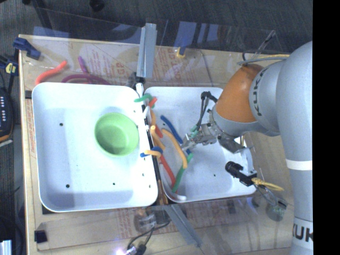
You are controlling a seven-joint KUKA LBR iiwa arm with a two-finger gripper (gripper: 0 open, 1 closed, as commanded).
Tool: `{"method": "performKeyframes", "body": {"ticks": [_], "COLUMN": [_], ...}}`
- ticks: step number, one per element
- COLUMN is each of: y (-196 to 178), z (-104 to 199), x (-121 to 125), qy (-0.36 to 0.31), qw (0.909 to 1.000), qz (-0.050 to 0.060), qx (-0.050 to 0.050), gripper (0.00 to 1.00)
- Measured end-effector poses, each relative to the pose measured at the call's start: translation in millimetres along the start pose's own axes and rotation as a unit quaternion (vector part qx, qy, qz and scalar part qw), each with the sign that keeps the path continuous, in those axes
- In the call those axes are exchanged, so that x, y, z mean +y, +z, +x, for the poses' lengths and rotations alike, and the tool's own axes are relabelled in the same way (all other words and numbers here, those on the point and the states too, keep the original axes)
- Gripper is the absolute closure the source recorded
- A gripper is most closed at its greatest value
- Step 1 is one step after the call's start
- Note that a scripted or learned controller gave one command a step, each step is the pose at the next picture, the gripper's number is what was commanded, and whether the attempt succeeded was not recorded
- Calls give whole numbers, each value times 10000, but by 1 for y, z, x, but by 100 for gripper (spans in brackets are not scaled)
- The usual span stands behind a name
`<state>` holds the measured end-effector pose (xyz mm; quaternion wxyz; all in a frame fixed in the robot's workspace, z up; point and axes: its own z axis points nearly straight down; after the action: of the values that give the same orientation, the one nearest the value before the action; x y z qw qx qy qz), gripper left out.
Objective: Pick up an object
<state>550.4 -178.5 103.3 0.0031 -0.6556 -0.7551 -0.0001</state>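
Note:
A green bowl (116, 134) sits in the middle of the left bin (58, 185). In the right bin (223, 187), along its left side, lie several bendy strips: a blue one (169, 124), an orange one (171, 138), a red one (165, 167) and a green one (179, 177). My gripper (190, 141) is low in the right bin, at the right end of the orange strip and touching the cluster. The wrist hides its tips.
A short yellow and blue piece (151, 153) lies across the rim between the bins. Small green and red pieces (144, 99) rest at the rim's far end. Red and purple cords (79, 78) lie on the bench behind the left bin.

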Motion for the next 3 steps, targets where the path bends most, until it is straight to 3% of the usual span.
{"method": "performKeyframes", "body": {"ticks": [1,2,3], "y": [0,10,-2], "z": [0,37,33], "x": [0,2,3], "qy": [0,-158,-171], "qw": [10000,9999,9998], "qz": [2,-18,-28], "qx": [-1,-45,-81], "gripper": [0,0,100]}}
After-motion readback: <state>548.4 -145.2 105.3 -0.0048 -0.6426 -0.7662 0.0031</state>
